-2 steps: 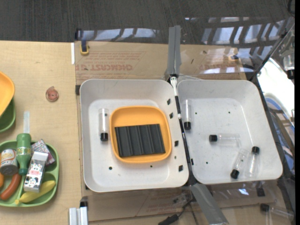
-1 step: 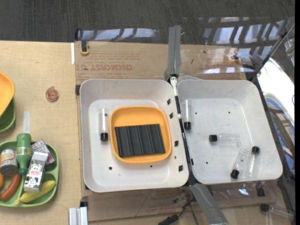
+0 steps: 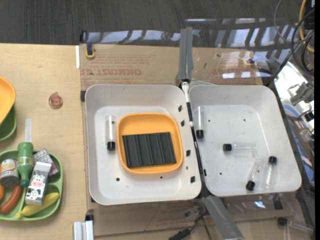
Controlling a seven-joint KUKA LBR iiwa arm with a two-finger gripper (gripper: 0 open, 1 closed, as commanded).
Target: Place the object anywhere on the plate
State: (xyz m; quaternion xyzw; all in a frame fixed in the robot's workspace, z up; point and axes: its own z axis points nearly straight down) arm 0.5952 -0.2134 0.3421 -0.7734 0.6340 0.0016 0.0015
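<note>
Camera view. An orange plate (image 3: pixel 150 119) sits in the left white bin (image 3: pixel 100 184), and a black ribbed slab (image 3: pixel 150 150) lies flat on its centre. One black-capped clear vial (image 3: pixel 110 132) lies just left of the plate. The right white bin (image 3: pixel 235 104), right of the plate, holds four such vials (image 3: pixel 237 147).

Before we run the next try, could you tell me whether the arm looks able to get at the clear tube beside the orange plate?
Probably yes: the clear plastic tube with a black cap lies flat in the left white bin, beside the orange square plate, with nothing over it. The bin wall close by may crowd the approach.
</note>
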